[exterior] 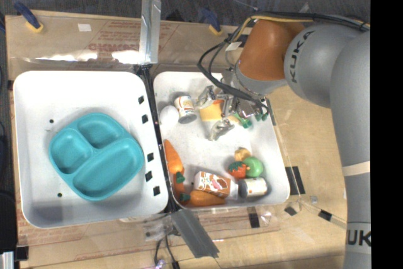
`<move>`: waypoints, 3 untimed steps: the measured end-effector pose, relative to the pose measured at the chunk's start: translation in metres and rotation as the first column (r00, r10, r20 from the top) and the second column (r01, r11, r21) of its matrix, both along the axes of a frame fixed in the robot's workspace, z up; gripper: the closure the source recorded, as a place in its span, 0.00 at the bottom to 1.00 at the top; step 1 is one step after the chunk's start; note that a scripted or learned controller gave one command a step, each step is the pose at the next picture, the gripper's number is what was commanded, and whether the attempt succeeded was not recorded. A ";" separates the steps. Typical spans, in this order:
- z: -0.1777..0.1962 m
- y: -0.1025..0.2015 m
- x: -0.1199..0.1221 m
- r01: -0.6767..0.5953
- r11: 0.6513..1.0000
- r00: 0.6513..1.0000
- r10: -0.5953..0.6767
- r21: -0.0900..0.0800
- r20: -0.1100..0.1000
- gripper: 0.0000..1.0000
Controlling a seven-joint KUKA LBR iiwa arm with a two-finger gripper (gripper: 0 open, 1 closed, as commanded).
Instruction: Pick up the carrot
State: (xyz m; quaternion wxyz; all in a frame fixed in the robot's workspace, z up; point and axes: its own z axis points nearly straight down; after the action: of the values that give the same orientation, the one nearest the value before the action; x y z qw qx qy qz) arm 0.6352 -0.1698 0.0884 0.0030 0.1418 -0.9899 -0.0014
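- While the hand [221,121] hangs low over the upper middle of the right bin [275,135], the carrot [173,159] lies well apart from it, against the bin's left wall, so I judge the task to be at the approach step, with no grasp made.
- How far the hand is open I cannot tell; metal parts and a yellow object [211,111] crowd together under the wrist, and nothing is clearly held.
- The next move, as I judge it, calls for travel toward the left wall and down the bin, then a descent onto the carrot along its length.
- The wall is the main hindrance: the carrot lies beside it, leaving little room on that side.
- A small carton [213,183] and a second orange piece [201,198] lie near the carrot's lower end, by the bin's front edge.
- A can [185,108] and a white egg-like object [168,114] sit above the carrot; a green and red fruit cluster [247,166] sits to the right.
- The left bin [25,104] holds a teal divided plate [96,154], well out of the way.
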 end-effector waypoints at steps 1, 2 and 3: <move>0.016 0.002 0.004 -0.007 1.000 1.000 0.007 -0.002 0.011 1.00; 0.055 0.009 -0.041 -0.273 0.962 0.962 0.273 -0.002 0.007 1.00; 0.118 -0.011 -0.037 -0.530 0.848 0.848 0.530 -0.006 0.010 1.00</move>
State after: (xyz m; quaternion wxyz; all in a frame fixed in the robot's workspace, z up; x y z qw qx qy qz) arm 0.5981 -0.1809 0.2063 -0.0023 0.4092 -0.9124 0.0015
